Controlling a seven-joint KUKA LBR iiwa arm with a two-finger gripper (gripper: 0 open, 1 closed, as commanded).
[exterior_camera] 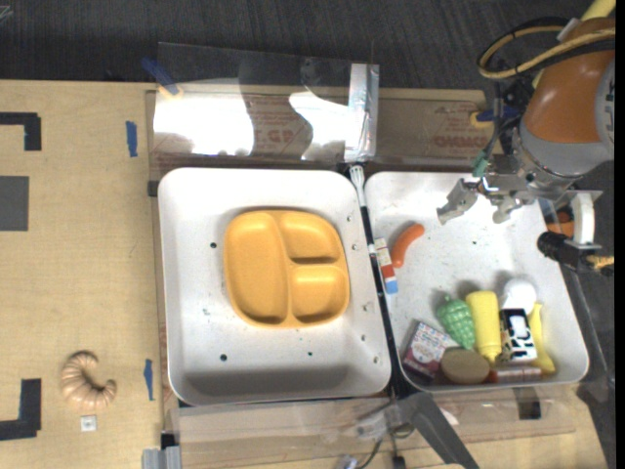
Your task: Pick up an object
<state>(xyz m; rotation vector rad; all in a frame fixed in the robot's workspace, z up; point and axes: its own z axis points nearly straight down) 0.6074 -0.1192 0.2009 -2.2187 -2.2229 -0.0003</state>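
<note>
My pincer (481, 201) is hovering wide and holding nothing over the right bin's (557, 262) upper part, the orange carrot-like piece (404, 240) lying just to its lower left. My arm is reaching in from the right. Toys are crowding the bin's lower corner; a yellow tray (286, 266) is sitting in the left bin (186, 262).

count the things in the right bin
7, maybe more hidden in the pile: a carrot by the left wall, and at the front a packet, green toy, brown disc, yellow piece, white bottle and banana.
</note>
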